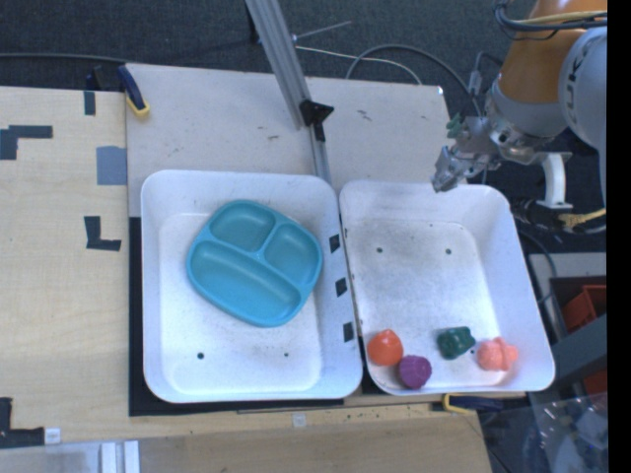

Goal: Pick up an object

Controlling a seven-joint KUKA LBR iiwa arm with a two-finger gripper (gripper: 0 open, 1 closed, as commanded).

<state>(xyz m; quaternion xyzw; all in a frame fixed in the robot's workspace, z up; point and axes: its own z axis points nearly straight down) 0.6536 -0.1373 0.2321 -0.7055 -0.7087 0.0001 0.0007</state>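
Four small objects lie along the near edge of the right bin (493,227): an orange-red piece (385,347), a purple piece (415,371), a dark green piece (455,342) and a pink-orange piece (496,354). My gripper (446,179) hangs over the far rim of that bin, near its back right corner, well away from all of them. I see nothing between its fingers.
The left bin (163,294) holds a light blue divided plate (255,261). A slanted metal pole (283,50) with a black clamp crosses the bench behind the bins. Cables trail at the back right.
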